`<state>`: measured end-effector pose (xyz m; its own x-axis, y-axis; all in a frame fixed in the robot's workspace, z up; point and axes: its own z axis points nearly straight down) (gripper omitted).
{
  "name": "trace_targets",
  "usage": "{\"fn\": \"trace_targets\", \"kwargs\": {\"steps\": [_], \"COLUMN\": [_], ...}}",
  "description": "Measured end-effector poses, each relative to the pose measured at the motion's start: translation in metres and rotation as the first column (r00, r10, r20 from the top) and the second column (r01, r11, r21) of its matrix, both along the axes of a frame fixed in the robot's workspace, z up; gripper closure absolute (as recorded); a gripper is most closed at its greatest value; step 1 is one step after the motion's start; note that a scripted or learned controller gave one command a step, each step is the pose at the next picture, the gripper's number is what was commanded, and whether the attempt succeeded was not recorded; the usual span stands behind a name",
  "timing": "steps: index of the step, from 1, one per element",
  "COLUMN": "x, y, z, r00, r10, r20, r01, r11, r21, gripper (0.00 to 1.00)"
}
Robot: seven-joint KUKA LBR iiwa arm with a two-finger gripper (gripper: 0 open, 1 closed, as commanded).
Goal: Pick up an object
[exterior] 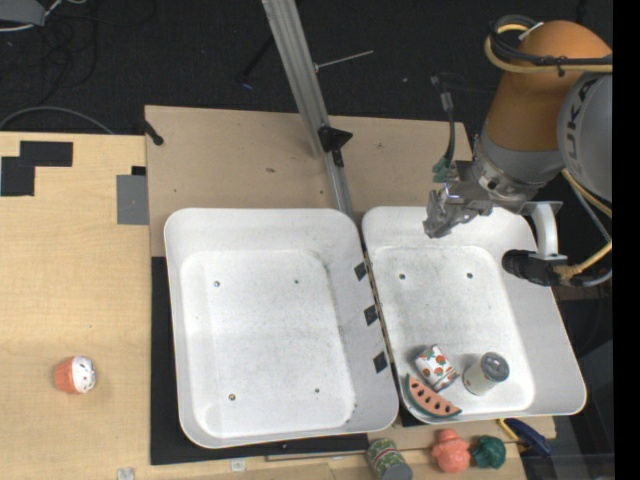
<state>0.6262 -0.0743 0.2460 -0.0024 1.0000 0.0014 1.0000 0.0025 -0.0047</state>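
1. Camera view, the claw (pixel 443 218): it hangs over the far edge of the right bin (pixel 545 393), near that bin's back-left corner. Nothing sits between its tips; how far apart they stand I cannot tell from this slant.

2. Camera view, the pickable things: three lie clustered in the right bin's near corner, well apart from the claw. A small patterned cup (pixel 435 366) lies beside a grey round-topped piece (pixel 486 371), with a watermelon slice (pixel 432 396) just in front against the rim. The left bin (pixel 190 238) lies alongside.

3. Doing the step well, as I judge it: carry the claw toward the near corner, centre over one item, and descend straight. The grey piece looks the freest; the slice hugs the wall and may be hard to straddle.

4. Orientation: the slice's long axis runs roughly left to right, angled along the rim. The cup seems tipped, mouth toward the far left. The grey piece looks upright, with no clear long axis.
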Motion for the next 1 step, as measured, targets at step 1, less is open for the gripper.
{"fn": "trace_targets", "kwargs": {"steps": [1], "x": [-0.0182], "y": [0.0493], "z": [0.0067], "r00": [1.000], "r10": [0.001], "r20": [0.000], "r01": [-0.001], "r11": [1.000], "r21": [0.001], "gripper": [1.00]}}
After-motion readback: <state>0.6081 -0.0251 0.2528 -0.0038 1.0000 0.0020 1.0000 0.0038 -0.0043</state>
